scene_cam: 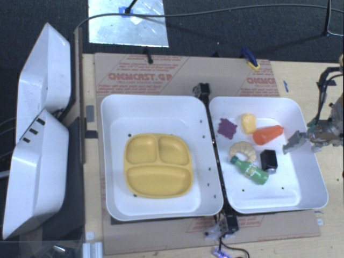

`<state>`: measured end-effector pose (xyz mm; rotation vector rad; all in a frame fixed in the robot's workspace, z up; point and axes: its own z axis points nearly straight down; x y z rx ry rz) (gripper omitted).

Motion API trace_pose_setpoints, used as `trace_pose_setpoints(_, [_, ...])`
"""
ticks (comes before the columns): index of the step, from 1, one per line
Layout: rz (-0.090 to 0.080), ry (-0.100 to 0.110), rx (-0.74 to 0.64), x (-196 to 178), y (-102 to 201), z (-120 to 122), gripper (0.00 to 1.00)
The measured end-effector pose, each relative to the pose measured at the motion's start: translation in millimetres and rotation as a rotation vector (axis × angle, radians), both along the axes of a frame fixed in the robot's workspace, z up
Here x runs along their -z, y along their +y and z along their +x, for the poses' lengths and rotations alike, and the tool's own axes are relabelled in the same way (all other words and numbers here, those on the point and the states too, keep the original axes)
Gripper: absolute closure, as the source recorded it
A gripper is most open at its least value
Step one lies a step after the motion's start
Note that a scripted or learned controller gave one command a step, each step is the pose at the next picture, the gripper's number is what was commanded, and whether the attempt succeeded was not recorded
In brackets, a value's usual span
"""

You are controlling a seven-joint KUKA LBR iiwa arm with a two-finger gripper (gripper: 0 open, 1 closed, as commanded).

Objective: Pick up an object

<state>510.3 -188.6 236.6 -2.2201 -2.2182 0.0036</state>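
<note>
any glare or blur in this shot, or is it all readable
Camera view: strong glare on the metal sheet at the top; light is even and soft over the right bin, with faint shadows under the orange carrot and green bottle; the hand at the right edge looks soft and slightly blurred, while the yellow tray is sharp.

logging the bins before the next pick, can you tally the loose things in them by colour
yellow: 2, the divided tray in the left bin and a small yellow piece in the right bin
purple: 1, a flat piece
orange: 1, a carrot shape
tan: 1, a croissant shape
green: 1, a bottle
black: 1, a small block
total: 7
</note>
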Motion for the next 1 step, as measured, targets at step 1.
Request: trace_pose_setpoints(1, [-0.001, -0.005, -0.001, -2.2, 0.1, 1.1, 0.00])
